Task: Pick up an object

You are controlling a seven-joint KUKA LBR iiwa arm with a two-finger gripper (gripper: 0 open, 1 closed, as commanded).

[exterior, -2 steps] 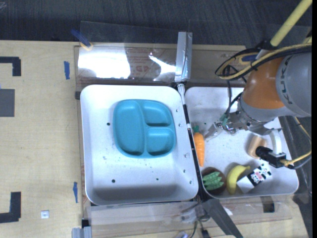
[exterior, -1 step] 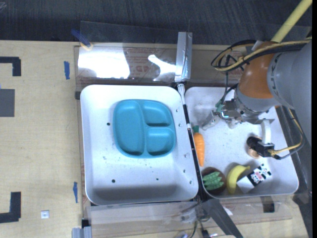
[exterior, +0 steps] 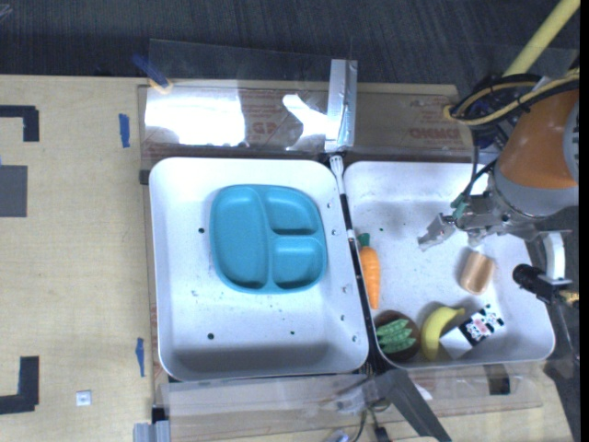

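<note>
Now the tool [exterior: 440, 231] hangs over the right bin [exterior: 405, 187]'s bare middle; its opening cannot be told; the copper cup [exterior: 477, 271] lies just beside it, toward the bin's right edge.

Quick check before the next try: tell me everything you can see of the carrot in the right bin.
The carrot is a small orange toy, plastic by its look, with a green top. It lies flat in the right bin, hard against the left wall by the divider, its length running along that wall, green end toward the far side. It lies clear of the green item nearer the camera. The gripper is apart from it.
</note>
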